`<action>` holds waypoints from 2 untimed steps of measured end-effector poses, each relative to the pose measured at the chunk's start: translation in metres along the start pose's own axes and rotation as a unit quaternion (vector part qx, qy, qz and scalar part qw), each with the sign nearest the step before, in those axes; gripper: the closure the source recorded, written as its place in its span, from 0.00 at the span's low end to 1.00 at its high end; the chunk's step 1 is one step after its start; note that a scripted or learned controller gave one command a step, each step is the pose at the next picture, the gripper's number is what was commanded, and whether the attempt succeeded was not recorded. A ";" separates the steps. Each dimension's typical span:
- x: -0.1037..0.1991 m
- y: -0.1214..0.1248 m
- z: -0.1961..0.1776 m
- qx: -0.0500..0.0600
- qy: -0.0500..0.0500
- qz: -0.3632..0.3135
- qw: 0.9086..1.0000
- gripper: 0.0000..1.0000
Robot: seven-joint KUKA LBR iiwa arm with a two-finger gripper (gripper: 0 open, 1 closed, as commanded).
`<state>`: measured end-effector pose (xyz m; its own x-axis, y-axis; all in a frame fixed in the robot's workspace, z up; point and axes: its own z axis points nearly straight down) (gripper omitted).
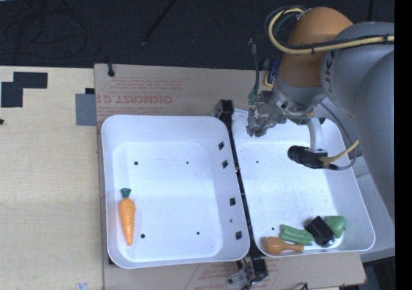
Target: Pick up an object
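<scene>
Gripper [257, 129] hung above the far-left corner of the right bin [351, 193], finger spacing indiscernible, well apart from the carrot [127, 217].

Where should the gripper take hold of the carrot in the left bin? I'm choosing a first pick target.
Grip the carrot across its thick orange upper body, just below the green top, coming straight down from above. It lies flat and alone near the left bin's left wall, lengthwise along it, so the fingers should probably close across its width.

gripper [256, 126] over right bin [290, 192], carrot [127, 215] left.
</scene>
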<state>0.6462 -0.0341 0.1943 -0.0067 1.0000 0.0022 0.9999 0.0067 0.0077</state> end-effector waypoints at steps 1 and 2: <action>0.030 0.000 -0.100 0.000 -0.001 0.001 1.000 1.00; 0.099 0.000 -0.148 0.002 0.000 0.000 1.000 1.00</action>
<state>0.6442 0.0650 0.3422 -0.0072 1.0000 0.0023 1.0000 0.0072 0.0027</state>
